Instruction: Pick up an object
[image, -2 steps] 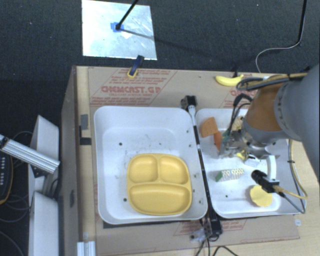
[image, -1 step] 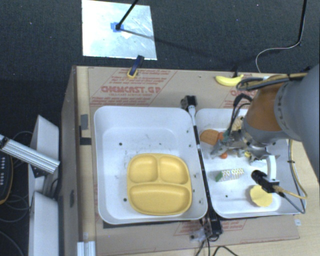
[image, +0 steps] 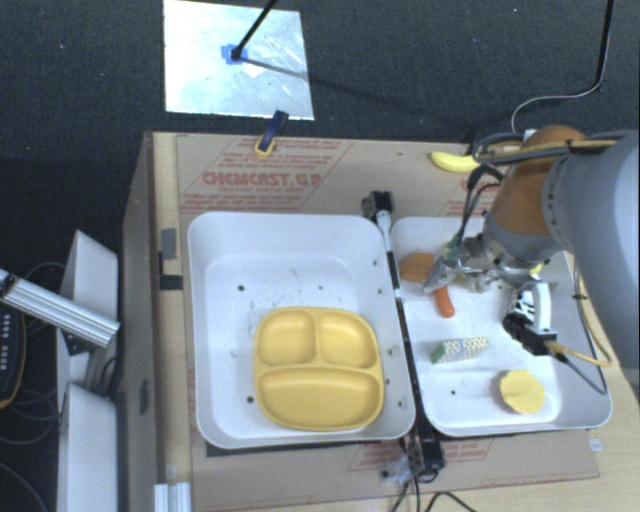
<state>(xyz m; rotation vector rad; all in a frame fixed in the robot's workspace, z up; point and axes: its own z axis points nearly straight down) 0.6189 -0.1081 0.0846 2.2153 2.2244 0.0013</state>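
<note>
The right bin (image: 575, 405) holds a small orange carrot-shaped piece (image: 444, 303), a brown round piece (image: 414, 266), a green and white striped item (image: 459, 348) and a yellow disc (image: 522, 391). My gripper (image: 442, 277) hangs low in the bin's upper left part, right over the top end of the orange piece and just right of the brown piece. The metal gripper body hides where it meets them. A black and white part of the wrist (image: 530, 315) sticks out to the right.
The left bin (image: 225, 300) holds a yellow divided plate (image: 318, 365). A yellow banana (image: 452, 160) lies on the bench behind the right bin. The black divider (image: 397, 290) runs between the bins. Cables trail along the right bin's right side.
</note>
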